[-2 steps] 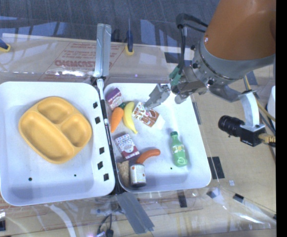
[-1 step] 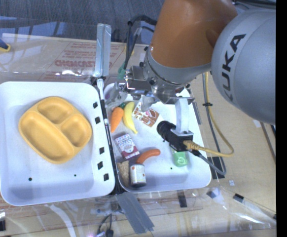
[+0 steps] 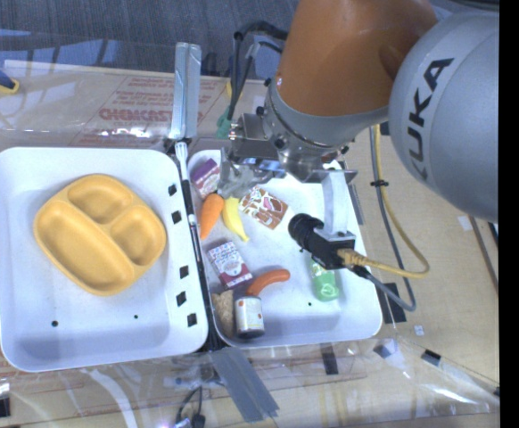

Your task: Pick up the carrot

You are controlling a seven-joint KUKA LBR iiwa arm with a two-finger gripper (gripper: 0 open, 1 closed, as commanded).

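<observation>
From the camera view, the right bin [image 3: 359,325] is looking crowded along its left wall and more open toward its near right corner, where a patch of bare white floor is showing. The carrot [image 3: 210,214] is lying in the far half of the right bin, pressed close to its left wall, so there is almost no room on that side. A toy banana [image 3: 234,220] is lying just beside the carrot on the side away from the wall, boxing it in. A purple-topped packet [image 3: 206,175] is sitting in the right bin's far left corner. A patterned snack packet [image 3: 265,208] is lying toward the bin's middle.

The carrot is showing as a smooth orange cone. Its thick end is pointing to the right bin's far edge and its narrow tip to the near edge, leaning slightly to the left wall.

The gripper [image 3: 239,172] is hanging over the right bin's far left part, just beyond the carrot's thick end. Whether it is released or clenched cannot be told, and nothing is showing in its grasp.

Nearer in the right bin, a pink packet [image 3: 226,262], a sausage [image 3: 268,281], a small can [image 3: 249,316] and a green bottle [image 3: 325,283] are lying. Left of the right bin, the left bin [image 3: 28,328] is holding a yellow divided plate [image 3: 99,232].
</observation>
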